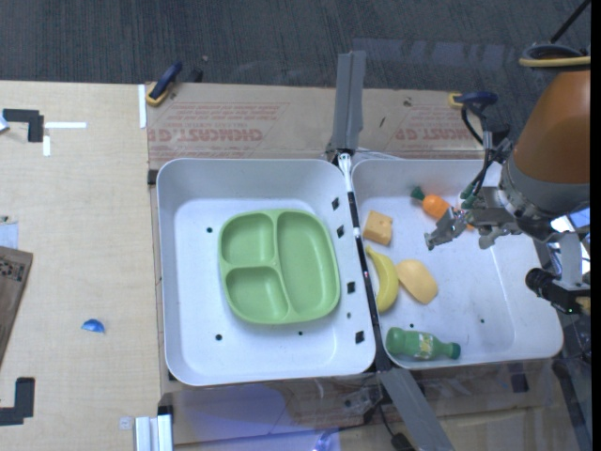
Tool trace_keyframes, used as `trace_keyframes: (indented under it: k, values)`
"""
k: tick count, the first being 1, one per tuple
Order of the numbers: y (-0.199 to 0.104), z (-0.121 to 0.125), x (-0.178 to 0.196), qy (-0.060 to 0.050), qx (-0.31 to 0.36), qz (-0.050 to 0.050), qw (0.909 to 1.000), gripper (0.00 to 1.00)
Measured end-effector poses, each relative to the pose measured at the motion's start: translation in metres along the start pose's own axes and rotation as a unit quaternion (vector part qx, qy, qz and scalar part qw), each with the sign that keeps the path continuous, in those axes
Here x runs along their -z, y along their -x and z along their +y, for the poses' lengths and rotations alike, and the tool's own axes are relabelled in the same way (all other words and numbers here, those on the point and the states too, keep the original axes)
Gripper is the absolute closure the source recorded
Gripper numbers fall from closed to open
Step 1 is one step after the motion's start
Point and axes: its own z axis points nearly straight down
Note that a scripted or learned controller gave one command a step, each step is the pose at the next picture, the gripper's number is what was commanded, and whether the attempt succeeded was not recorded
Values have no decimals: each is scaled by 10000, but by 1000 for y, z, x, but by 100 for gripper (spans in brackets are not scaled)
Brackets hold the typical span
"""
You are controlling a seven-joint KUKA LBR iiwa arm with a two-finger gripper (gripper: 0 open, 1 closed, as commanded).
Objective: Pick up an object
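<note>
The right bin (526, 346) holds several toy foods. A yellow cheese block (378, 227) lies near its left wall. A banana (383, 278) is just below it, with a pale yellow lemon-like piece (418, 281) touching its right side. A green bottle (422, 345) lies on its side by the front wall. An orange carrot (434, 205) with a green tip sits toward the back. My gripper (458, 241) hangs over the bin's middle, just right of the carrot, open, with nothing between its fingers.
The left bin (178, 252) holds a green divided plate (280, 266). A grey divider post (349, 101) rises between the bins at the back. Cardboard lies behind the bins, and a wooden bench top (66, 252) spreads to the left.
</note>
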Motion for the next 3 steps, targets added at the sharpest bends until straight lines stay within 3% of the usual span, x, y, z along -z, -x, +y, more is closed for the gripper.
trace_keyframes:
  k: [1, 2, 3]
  values:
    - [39, 73, -117, 28, 385, -7, 9993, 0]
    - [54, 125, -114, -23, -148, 25, 9999, 0]
    - [64, 96, -118, 15, 126, -7, 9999, 0]
